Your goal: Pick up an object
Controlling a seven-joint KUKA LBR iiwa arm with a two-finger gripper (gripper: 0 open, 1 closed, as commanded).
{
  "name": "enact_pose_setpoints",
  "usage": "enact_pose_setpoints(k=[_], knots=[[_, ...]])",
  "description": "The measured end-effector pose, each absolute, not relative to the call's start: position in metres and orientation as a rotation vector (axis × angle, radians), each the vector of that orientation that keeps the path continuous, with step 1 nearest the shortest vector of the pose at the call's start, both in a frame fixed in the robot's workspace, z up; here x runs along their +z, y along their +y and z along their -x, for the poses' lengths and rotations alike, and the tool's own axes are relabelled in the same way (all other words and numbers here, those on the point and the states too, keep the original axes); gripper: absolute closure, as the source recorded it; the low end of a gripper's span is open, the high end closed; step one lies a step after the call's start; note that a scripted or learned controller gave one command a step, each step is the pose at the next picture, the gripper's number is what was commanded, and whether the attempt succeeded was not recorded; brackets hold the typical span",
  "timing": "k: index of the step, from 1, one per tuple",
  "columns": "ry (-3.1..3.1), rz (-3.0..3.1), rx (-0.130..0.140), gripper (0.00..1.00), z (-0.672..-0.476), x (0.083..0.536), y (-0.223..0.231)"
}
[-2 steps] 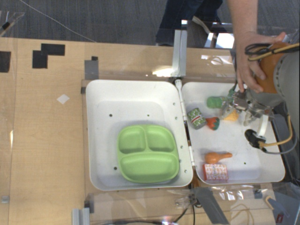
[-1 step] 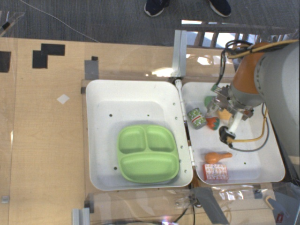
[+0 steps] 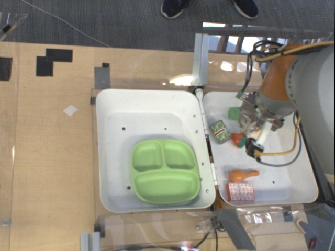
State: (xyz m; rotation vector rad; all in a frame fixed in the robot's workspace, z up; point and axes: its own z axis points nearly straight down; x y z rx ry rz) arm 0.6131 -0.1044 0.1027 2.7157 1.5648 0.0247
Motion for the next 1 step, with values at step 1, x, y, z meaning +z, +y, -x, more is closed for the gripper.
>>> enact_pose_setpoints(k=[1], knots=[[1.432,-2.797,0.002,1.00,-0.5772,0.1848,-0.0419]])
